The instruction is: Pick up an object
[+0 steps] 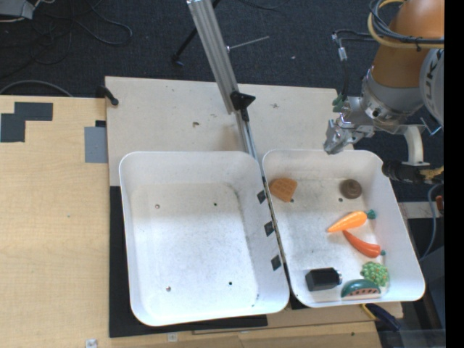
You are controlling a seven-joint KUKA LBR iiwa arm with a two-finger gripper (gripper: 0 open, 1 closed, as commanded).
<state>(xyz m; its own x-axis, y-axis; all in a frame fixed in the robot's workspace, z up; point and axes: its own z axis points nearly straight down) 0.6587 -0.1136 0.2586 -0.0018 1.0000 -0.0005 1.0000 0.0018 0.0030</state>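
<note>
Starting at the gripper (338, 141): it hung in the upper right of the frame, just over the back rim of the right bin (402, 216). It was too small and dark for me to tell if it was open or closed, but nothing was hanging from it, so I'd say the pick hadn't happened yet.

Everything grabbable sat in that right bin. Closest to the gripper was a small brown round thing (351, 188), with a tan chunk (283, 189) over by the left wall. Further down were an orange carrot (346, 222) and a red pepper (362, 243) touching each other, then a black block (322, 278), a green bunch (375, 272) and a watermelon slice (361, 290) in the lower right corner.

So basically the whole job was left, as I read it: drop in, close on something, lift.
</note>
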